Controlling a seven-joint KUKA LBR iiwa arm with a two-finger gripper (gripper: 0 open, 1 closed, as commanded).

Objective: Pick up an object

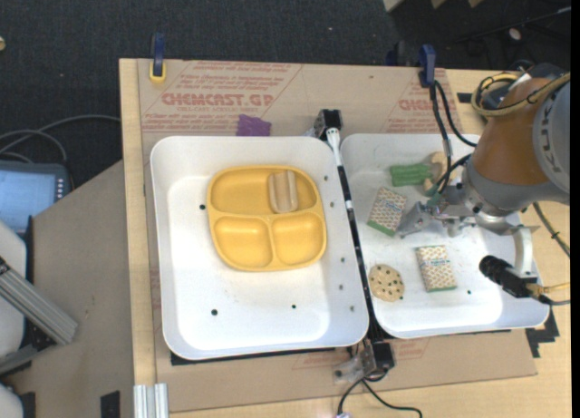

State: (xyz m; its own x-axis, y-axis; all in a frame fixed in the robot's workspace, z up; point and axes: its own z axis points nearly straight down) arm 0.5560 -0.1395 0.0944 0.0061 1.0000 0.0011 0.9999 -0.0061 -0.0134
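My gripper (424, 218) reaches down into the right bin (471, 316) from the right, under the grey arm with its orange band (507, 149). It hovers among several small items. A speckled packet (387, 209) lies just to its left and a green block (410, 174) lies behind it. A second speckled packet (437, 267) sits just in front of it, and a round cookie (387, 282) rests near the bin's front left. Nothing shows in the gripper's grasp.
The left bin (181, 298) holds a yellow divided plate (267, 217) with a beige stick (284, 191) in its back right compartment. A purple scrap (254, 124) lies on the cardboard behind the bins. Cables (444, 117) trail over the right bin's back edge.
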